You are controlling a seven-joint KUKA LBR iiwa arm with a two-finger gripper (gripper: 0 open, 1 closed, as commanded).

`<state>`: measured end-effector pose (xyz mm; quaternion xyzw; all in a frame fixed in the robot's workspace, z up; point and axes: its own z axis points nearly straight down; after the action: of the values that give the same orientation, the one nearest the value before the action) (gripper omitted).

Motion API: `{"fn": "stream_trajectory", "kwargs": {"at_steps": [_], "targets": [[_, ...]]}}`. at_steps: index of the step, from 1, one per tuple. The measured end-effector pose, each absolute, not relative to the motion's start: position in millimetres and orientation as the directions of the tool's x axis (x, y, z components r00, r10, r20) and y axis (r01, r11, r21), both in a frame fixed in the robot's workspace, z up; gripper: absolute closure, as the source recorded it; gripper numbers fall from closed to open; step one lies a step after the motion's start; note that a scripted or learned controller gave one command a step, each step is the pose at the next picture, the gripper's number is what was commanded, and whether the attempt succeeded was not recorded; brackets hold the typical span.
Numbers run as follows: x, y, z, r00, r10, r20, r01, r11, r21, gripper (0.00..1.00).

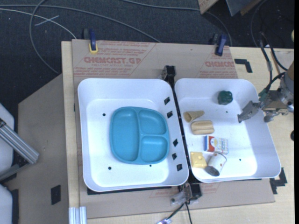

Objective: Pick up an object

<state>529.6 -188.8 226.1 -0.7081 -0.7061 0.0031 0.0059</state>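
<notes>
Down at the front edge we've got the cardboard-topped bench point(140, 55) on dark carpet point(37, 41), cables trailing around. Our left bin point(88, 125) holds a blue divided plate point(139, 135). Right bin point(261, 148): green ball point(225, 97) at 12 o'clock, cup point(215, 164) at 6. Gripper point(257, 113) sits at 3 o'clock, fingers spread, clamping nothing.

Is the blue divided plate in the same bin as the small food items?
No, the blue divided plate lies alone in the left bin.
</notes>
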Motion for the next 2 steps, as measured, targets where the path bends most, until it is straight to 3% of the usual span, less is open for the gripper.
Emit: {"fn": "stream_trajectory", "kwargs": {"at_steps": [1, 2], "targets": [[532.3, -189, 232, 0.0, 1.0, 0.001, 1.0, 0.0, -0.001, 0.0], [539.2, -192, 174, 0.0, 1.0, 0.003, 1.0, 0.0, -0.007, 0.0]]}}
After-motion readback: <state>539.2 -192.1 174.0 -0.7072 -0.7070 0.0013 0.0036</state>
